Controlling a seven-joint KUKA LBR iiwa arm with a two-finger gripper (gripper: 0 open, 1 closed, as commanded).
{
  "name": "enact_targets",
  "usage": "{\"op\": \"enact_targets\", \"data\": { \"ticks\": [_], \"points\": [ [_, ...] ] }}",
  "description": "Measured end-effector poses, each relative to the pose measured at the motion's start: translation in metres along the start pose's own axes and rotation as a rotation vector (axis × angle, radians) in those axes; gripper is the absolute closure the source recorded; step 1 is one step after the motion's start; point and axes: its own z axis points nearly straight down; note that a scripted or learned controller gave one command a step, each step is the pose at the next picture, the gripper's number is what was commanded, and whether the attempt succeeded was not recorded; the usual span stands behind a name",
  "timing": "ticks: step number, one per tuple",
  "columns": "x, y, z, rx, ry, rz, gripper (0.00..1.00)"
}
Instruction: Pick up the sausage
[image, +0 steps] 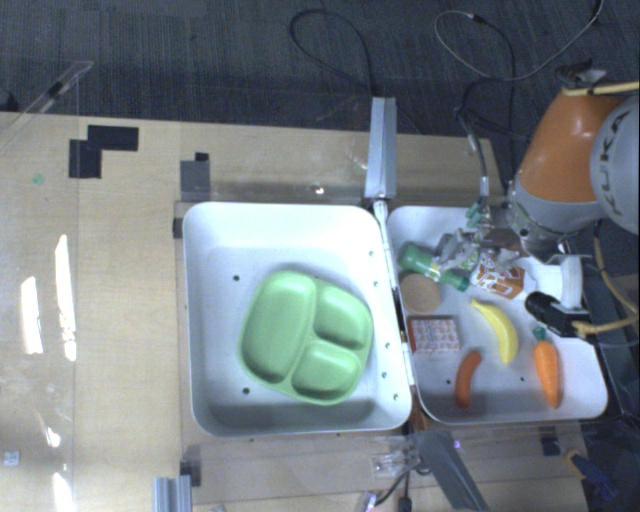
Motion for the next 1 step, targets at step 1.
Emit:
{"op": "enact_targets", "data": {
  "ticks": [1],
  "points": [
    [-0.0114,0.023,-0.002,-0.005,0.0,-0.023,0.0]
  ]
}}
